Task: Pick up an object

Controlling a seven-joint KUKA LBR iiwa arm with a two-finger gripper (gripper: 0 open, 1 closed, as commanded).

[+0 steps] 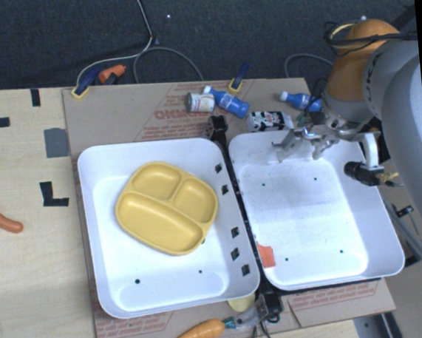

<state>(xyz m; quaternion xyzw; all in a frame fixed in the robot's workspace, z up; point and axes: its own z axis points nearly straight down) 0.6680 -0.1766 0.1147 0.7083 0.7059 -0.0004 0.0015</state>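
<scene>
In the camera view, the tray [169,207], a yellow divided one, lies in the left bin [111,285], toward that bin's far half, flat and tilted a little on the diagonal. It looks like the likeliest thing to pick, since the right bin [312,214] beside the tray holds only a small orange scrap [266,256] near its left wall.

To do the step well, I judge the arm has to cross from the right bin over the divider to the tray and come down on a rim or an inner ridge, since the flat wells give the jaws nothing to close on; a thin rim grasp could slip.

The arm [381,81] reaches in well right of the tray, its orange band high at the far right. The gripper [306,139] sits over the right bin's far edge, well apart from the tray. Whether the jaws are released or clenched, I cannot tell; nothing is seen between them.
</scene>
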